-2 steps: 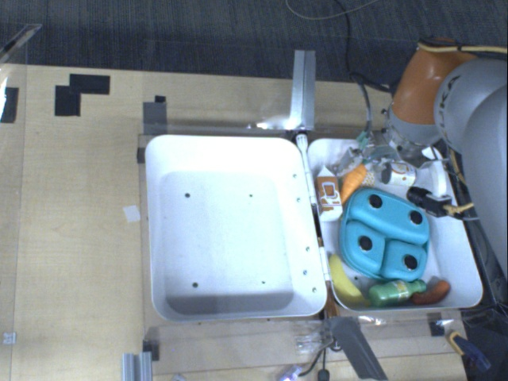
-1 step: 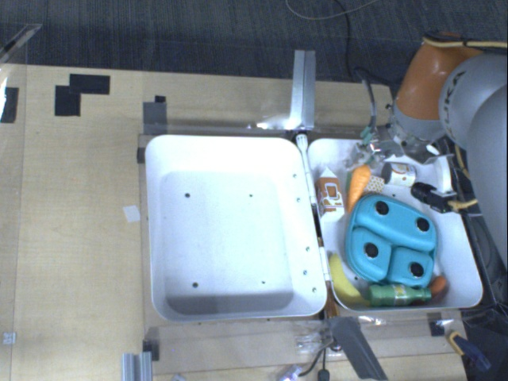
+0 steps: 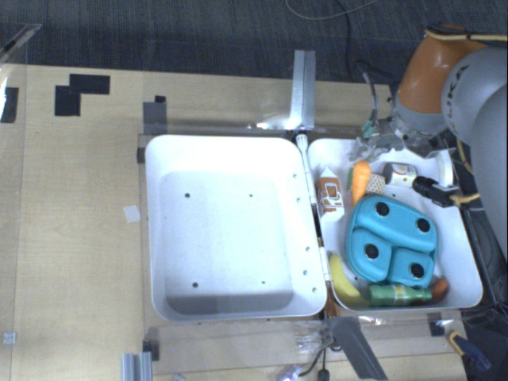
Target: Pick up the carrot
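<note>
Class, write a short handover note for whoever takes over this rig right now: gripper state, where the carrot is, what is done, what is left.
Gripper: at the far edge of the right bin, just above the carrot; whether it is open or shut cannot be told.
Carrot: lying in the right bin, near the far end, between the small brown carton and the blue tray. Not lifted.
Done: arm brought over the carrot's end of the bin.
Left: grasp the carrot and lift it.

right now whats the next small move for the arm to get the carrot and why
Probably lower the gripper a little, toward the carrot's upper end. The carrot lies in the right bin, just below the gripper, between the small carton and the blue tray, and nothing covers it.
</note>
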You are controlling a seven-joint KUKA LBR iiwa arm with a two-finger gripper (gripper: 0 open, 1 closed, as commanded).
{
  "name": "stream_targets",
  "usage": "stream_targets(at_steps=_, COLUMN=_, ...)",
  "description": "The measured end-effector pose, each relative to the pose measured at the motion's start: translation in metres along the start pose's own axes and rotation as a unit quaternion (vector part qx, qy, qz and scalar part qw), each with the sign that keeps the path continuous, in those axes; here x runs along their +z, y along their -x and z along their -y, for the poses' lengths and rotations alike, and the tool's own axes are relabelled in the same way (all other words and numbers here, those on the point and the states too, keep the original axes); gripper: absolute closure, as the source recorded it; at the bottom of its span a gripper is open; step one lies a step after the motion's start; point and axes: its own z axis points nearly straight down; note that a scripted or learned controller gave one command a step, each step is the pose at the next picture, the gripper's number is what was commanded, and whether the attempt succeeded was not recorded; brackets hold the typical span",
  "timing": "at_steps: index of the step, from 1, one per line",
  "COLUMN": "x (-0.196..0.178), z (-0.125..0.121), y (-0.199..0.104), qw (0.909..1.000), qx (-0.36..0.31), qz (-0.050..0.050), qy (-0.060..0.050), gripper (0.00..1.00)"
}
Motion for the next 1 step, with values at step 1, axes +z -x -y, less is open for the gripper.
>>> stream_targets(at_steps=1, x=-0.0920, z=0.0111, y=-0.0363, qw=0.9923, qx=-0.123, qz=-0.003, qy=-0.014, gripper=1.00)
